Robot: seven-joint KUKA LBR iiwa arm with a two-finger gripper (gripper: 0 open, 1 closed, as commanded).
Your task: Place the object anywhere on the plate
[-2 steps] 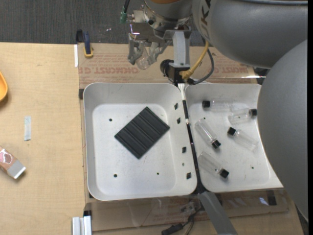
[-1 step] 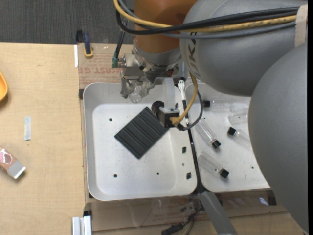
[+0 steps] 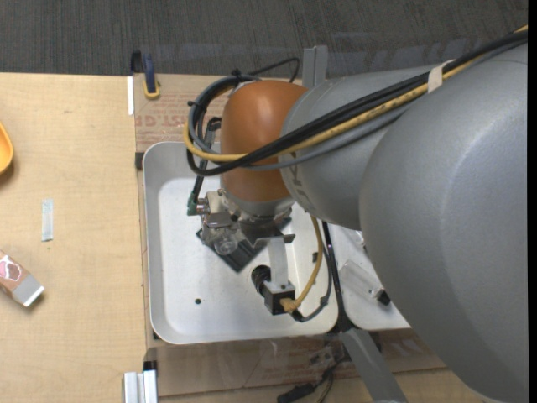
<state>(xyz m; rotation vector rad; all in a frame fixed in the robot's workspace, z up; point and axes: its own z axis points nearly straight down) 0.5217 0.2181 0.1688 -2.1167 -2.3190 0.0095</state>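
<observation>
One bin (image 3: 168, 309) sits nearest, white, on the worktop (image 3: 75, 183); a small dark speck lies on its floor at seven o'clock. Above it the arm (image 3: 403, 166) drops from three o'clock, its claw (image 3: 225, 240) low over the bin's middle. Whether that claw is clenched or released, I cannot tell, nor where the object or plate lies.

Grey arm (image 3: 403, 166) with orange band (image 3: 256, 141) over left white bin (image 3: 168, 309); gripper (image 3: 225, 240) low at bin centre; small dark speck (image 3: 198, 301) at seven o'clock.
</observation>
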